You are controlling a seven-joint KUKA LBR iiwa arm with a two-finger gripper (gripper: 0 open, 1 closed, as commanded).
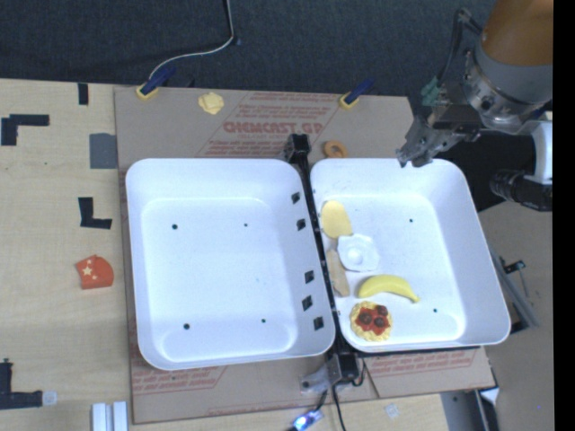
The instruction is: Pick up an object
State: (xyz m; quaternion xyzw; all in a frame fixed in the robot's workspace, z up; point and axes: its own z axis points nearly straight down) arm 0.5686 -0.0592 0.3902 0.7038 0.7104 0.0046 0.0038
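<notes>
**Arm poised above the right bin, nothing yet picked up**

Nearest the camera, at the front of the right-hand shallow white plastic bin (449, 196), sat a small round yellow toy tart topped with red and dark berries (371, 320). Just behind it lay a curved yellow toy banana (388, 286). Further back, along the bin's left wall, were a white toy fried egg (358, 252), a pale tan stick-shaped piece (339, 275), and a pale yellow oval piece (335, 218). All five rested on the bin floor, bunched in its left half.

The left-hand shallow white plastic bin (216, 241) sat beside it, the two touching along a line of black clips.

The grey robot arm with the orange band (514, 34) reached in from the right. Its dark pincer (418, 155) hovered over the back edge of the right bin, well apart from every toy. Nothing sat between its fingers; whether they were spread or closed could not be told.

On the table lay a small yellow lump (211, 103) behind the bins, a small tan ring (334, 149) near the right bin's back rim, and a red strawberry-like toy (95, 272) far to the left.

The step appeared to be the approach, before any grasp. The next move would likely call for travelling forward and left over the toys, then descending on one with the fingers apart.
</notes>
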